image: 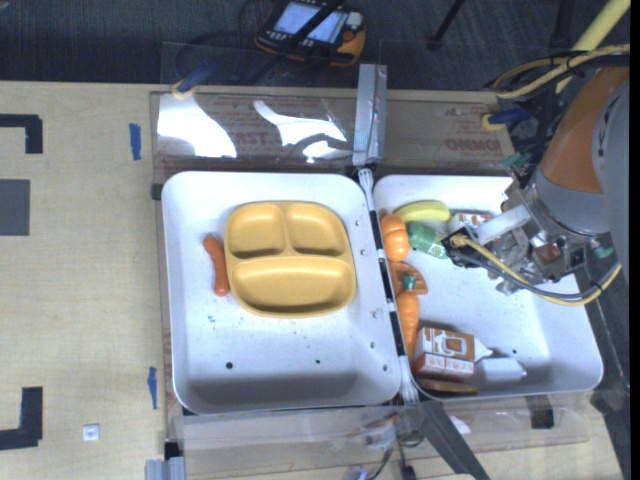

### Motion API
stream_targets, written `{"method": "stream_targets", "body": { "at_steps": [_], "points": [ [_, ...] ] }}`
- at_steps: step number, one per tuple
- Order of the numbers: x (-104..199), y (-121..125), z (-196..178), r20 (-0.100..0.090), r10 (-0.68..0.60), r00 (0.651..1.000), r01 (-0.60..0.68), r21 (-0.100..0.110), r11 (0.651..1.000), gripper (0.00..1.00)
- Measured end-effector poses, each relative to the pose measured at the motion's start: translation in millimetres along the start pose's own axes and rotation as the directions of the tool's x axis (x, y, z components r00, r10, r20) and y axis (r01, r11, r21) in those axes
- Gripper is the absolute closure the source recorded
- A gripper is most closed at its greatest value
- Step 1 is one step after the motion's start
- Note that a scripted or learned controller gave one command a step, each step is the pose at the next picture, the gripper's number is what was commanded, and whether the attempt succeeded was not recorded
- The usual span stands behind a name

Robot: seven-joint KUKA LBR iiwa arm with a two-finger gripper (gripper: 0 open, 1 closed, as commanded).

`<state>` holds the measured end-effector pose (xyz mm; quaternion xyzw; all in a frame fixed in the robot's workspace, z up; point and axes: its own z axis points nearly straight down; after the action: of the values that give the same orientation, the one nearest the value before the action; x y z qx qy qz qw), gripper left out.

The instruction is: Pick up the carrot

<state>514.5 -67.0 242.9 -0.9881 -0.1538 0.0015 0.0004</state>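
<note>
**Gripper over right bin; carrot off to its left**

Gripper (500, 253) hangs over the upper right part of the right bin (570, 358). Open or closed: cannot tell, the head is too cluttered from this angle.

Carrot (408, 316) lies to the gripper's view-left and lower in the frame, well apart from it. It runs lengthwise along the bin's left wall.

- Green item (425, 240): just left of the gripper.
- Rounded orange piece (394, 238): left again, above the carrot's upper end.
- Yellow fruit (424, 211): up and left of the gripper.
- Brown carton (445, 353): below-left of the gripper, just beside the carrot's lower end.
- White packet (503, 370): below the gripper.

Farther left, in the left bin (200, 368): a yellow divided plate (290, 258), with a red-orange sausage (217, 265) on its far side.
</note>
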Motion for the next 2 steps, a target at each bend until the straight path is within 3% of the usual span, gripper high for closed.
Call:
{"method": "stream_targets", "body": {
  "at_steps": [1, 2],
  "points": [
    [-22, 0, 60, 0.002, -0.054, 0.999, 0.054, 0.003, 0.999, 1.0],
    [-19, -57, 60, 0.003, 0.062, 0.998, -0.062, 0.004, 0.998, 1.0]
  ]
}}
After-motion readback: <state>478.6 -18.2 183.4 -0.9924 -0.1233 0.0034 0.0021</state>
